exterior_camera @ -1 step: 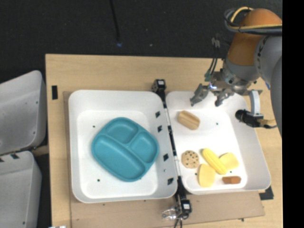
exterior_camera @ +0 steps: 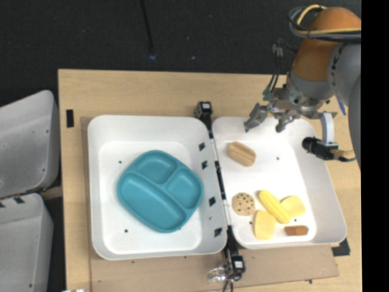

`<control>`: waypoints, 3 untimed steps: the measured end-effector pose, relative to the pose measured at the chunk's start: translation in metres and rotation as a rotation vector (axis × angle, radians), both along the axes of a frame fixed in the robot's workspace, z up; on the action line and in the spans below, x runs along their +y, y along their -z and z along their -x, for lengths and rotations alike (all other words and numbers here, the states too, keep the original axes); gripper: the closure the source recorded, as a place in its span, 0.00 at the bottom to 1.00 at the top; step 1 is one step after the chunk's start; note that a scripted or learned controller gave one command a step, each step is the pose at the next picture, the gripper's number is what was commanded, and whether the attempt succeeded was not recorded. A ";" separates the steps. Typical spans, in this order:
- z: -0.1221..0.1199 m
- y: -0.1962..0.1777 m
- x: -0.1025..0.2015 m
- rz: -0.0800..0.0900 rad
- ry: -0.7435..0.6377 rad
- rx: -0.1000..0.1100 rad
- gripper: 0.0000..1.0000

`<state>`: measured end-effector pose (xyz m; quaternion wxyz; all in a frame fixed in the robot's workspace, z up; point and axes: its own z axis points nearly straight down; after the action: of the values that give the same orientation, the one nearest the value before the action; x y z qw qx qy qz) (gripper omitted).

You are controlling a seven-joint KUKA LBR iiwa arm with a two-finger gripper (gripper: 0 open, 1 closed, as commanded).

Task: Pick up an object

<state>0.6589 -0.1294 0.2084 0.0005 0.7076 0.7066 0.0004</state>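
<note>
My gripper (exterior_camera: 268,125) hangs over the far edge of the right bin (exterior_camera: 316,181), open, with nothing between its two dark fingers. A tan bread roll (exterior_camera: 241,154) lies just below and left of it in that bin. Toward the bin's front sit a round cookie (exterior_camera: 243,204), a yellow corn cob (exterior_camera: 273,206), a pale yellow piece (exterior_camera: 264,225), another yellow piece (exterior_camera: 293,206) and a small brown sausage (exterior_camera: 296,230).
The left bin (exterior_camera: 103,181) holds a teal divided plate (exterior_camera: 160,190). A ridge with black clips (exterior_camera: 214,181) runs between the bins. A black fitting (exterior_camera: 318,146) sits at the right bin's right wall. The wooden bench (exterior_camera: 73,163) surrounds both bins.
</note>
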 end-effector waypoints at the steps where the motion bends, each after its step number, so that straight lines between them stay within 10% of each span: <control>1: -0.003 0.062 -0.004 0.002 -0.001 0.004 0.00; 2: -0.004 0.108 -0.005 0.001 0.002 -0.001 0.00; 3: -0.007 0.091 -0.006 0.003 0.000 -0.012 1.00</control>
<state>0.6659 -0.1358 0.1169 0.0058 0.7078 0.7064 0.0033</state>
